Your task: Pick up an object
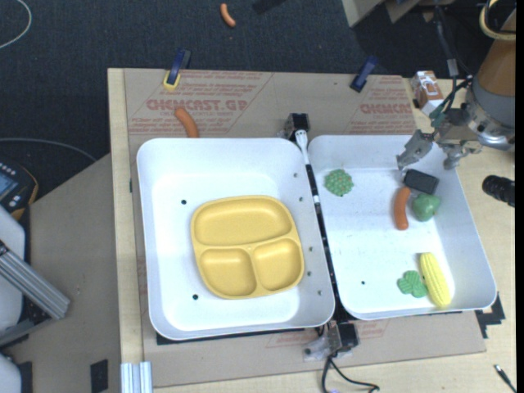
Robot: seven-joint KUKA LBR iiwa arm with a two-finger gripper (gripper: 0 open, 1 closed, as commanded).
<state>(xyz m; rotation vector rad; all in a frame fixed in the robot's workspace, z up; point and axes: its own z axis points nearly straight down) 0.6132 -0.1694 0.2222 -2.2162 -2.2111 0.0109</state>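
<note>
A: Right bin (368,297) carried the loose items: green floret (338,182), orange sausage (400,209), green lump (425,208), black block (422,181), yellow corn (435,278) touching a second green piece (413,283). Likely scattered as pick candidates. The left bin (155,219) held just a yellow divided plate (246,246), probably the drop side.

B: Claw position?

A: The claw (437,147) hung over the right bin's far right corner, fingers spread apart, nothing between them. Black block lay just below it, nearest; sausage and green lump just beyond. Corn well apart, at the near edge.

B: Strays?

A: One sausage (187,122) on the tabletop behind the left bin, another (228,15) on the floor.
</note>
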